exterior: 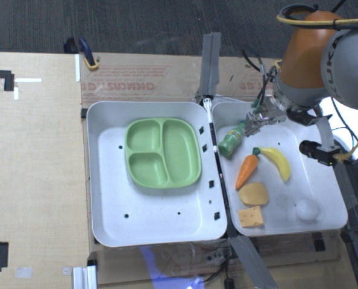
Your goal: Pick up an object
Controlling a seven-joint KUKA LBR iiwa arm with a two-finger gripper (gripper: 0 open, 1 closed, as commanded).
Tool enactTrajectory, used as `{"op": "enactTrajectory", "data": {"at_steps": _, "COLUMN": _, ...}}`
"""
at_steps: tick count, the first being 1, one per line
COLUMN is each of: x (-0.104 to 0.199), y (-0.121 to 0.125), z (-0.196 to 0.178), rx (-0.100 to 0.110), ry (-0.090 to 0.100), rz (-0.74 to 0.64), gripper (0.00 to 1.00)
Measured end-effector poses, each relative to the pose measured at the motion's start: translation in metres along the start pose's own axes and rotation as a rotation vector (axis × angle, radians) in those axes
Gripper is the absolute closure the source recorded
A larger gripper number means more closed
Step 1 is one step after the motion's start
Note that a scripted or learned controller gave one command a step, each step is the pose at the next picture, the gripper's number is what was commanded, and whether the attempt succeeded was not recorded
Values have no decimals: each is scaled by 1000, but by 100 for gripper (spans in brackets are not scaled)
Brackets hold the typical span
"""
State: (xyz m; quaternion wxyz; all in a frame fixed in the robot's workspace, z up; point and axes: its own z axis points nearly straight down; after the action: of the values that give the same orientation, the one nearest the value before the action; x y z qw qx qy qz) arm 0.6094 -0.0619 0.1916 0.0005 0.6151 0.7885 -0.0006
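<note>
The bench carries two shallow white bins side by side: the left bin [106, 209] and the right bin [329, 203]. A green divided plate [163, 153] with three compartments lies flat in the upper middle of the left bin. The arm [314, 53], grey with its orange band, enters from 2 o'clock, and its gripper [258, 117] sits low over the upper left part of the right bin. Whether the gripper's tool end is spread or pressed together cannot be told from this view, as the tips are small and cluttered by cabling. A green bottle-shaped object [231, 142] lies tilted just at 7 o'clock from the gripper, its upper end close to or touching the tool; nothing shows it gripped. An orange carrot [246, 170] lies at 5 o'clock from the green object, its leafy end pointing to 1 o'clock. A yellow banana [277, 161] lies just beside the carrot at its 3 o'clock. A tan round piece [254, 194] sits directly below the carrot at 6 o'clock, and a tan square block [251, 217] sits just below that, near the bin's lower edge. A white rounded object [306, 209] rests at 4 o'clock in the right bin, well apart from the gripper.
</note>
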Motion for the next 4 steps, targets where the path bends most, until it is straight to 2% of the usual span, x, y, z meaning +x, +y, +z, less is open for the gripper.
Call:
{"op": "enactTrajectory", "data": {"at_steps": 1, "x": 0, "y": 0, "z": 0, "rx": 0, "ry": 0, "rz": 0, "gripper": 0}}
{"op": "enactTrajectory", "data": {"at_steps": 2, "x": 0, "y": -47, "z": 0, "rx": 1, "ry": 1, "rz": -197, "gripper": 0}}
{"op": "enactTrajectory", "data": {"at_steps": 3, "x": 4, "y": -55, "z": 1, "rx": 1, "ry": 2, "rz": -169, "gripper": 0}}
{"op": "enactTrajectory", "data": {"at_steps": 4, "x": -25, "y": -64, "z": 100, "rx": 1, "ry": 2, "rz": 148, "gripper": 0}}
